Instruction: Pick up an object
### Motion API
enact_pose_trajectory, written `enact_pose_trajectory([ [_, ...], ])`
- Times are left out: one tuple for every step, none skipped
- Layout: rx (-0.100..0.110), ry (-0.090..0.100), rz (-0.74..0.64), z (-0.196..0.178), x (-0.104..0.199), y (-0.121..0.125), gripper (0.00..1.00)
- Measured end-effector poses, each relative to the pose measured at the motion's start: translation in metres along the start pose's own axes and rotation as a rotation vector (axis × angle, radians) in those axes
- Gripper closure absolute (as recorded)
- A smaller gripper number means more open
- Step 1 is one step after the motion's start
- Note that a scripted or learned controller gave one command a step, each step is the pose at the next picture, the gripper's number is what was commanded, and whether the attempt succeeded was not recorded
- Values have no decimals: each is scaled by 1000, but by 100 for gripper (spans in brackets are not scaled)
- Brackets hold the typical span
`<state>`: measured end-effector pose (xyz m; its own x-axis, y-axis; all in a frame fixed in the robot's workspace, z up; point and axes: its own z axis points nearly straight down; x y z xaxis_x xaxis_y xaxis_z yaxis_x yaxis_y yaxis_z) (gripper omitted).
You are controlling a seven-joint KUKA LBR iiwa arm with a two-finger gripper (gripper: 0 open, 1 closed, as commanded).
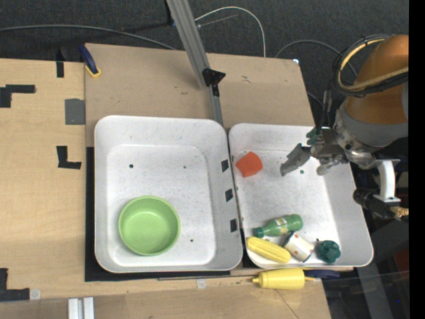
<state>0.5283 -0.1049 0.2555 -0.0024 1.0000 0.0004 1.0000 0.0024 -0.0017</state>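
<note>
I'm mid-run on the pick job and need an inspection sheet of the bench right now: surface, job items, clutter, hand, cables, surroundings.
Surface: wooden bench bearing left bin and right bin side by side.
Job's things: in the right bin, orange block near its upper left; green bottle, corn cob, white cylinder and dark green piece clustered at the near edge. Green bowl in the left bin.
Clutter: yellow bottle on the bench below the right bin.
Hand: hand over the right bin, open, holding nothing.
Cables: cables behind the bench.
Surroundings: slanted metal pole; black tape marks at left.
</note>
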Motion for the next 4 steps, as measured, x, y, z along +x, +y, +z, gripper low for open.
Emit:
enact_pose_trajectory([
  [0,0,0,0,0,0,0],
  [5,-1,2,47,-7,-4,0],
  [7,1,2,110,-4,-11,0],
  [7,1,2,164,-4,-14,0],
])
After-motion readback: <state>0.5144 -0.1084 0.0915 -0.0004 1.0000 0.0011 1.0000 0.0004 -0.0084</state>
